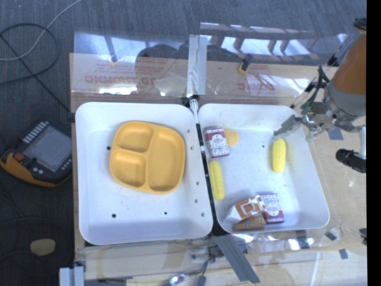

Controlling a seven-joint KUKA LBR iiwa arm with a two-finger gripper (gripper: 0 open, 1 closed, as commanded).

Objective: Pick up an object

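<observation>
Arm: the grey arm with the orange band is reaching in from 3 o'clock, its gripper hanging over the upper right corner of the right bin.

Fingers: one thin finger is pointing down-left toward the bin floor; how far apart the fingers are standing cannot be told from this angle, and nothing is showing between them.

Nearest thing: a yellow corn cob is lying on the right bin's floor, just beside the finger tip, toward 7 o'clock from it.

Long axis: the cob is running from 12 to 6 o'clock, so a grip across its narrow width would likely be closing along the 9-to-3 line.

Room around it: bare white floor is lying on both sides of the cob, and the bin's right wall is sitting well apart from it, so nothing is seeming to block a short drop.

Other things: a second corn cob is lying along the divider at 9 o'clock; a red-and-white carton is resting above it, touching a small yellow piece; two small packets and a brown cone are crowding the 6 o'clock edge.

Left bin: a yellow divided plate is sitting in the left bin, far from the arm.

Counter: both bins are resting side by side on it.
</observation>
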